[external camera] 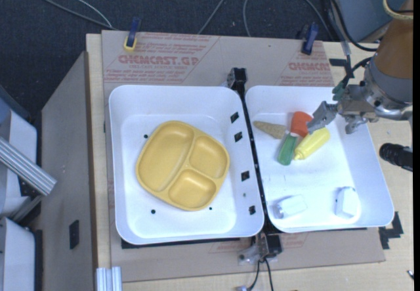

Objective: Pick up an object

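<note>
Two shallow white bins are seen side by side on the bench. In the left bin [125,152] a yellow divided plate [182,165] is placed, with three compartments. In the right bin [367,171] a small cluster of objects is found in the upper middle part: a tan flat piece [270,129], an orange-red object [301,121], a green object [287,150] and a yellow bottle-shaped object [311,144] — the green and the yellow ones are touching each other. Near the front edge of this bin two white objects are lying well apart, one [289,205] to the left and one [346,201] to the right. The gripper [336,117] is positioned above the right bin, just beside the yellow object and the orange-red one. Its jaws are spread apart, and nothing is held between them — the cluster is lying on the bin floor.
</note>
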`<state>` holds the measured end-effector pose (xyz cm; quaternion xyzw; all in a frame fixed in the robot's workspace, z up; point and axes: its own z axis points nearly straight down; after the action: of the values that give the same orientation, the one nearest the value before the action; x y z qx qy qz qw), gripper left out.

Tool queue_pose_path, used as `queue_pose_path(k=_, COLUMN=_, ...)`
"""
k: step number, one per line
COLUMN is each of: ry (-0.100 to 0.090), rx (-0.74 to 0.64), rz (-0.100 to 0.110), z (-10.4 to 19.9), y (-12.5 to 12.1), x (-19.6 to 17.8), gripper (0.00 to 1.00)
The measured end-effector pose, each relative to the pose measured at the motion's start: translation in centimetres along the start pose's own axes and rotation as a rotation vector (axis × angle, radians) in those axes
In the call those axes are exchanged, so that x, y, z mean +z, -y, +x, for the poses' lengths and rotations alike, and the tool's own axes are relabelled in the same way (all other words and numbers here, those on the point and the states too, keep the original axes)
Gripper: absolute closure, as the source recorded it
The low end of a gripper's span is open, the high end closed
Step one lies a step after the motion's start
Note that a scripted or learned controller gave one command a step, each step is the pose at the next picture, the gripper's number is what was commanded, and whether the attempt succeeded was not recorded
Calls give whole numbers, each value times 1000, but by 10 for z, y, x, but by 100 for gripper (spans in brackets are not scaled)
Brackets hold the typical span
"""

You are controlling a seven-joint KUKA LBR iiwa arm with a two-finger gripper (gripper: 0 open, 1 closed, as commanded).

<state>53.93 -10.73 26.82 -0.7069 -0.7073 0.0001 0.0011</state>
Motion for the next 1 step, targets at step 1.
queue_pose_path(k=1, ry=0, rx=-1, rz=-2, z=1, y=-1, x=-11, gripper=100)
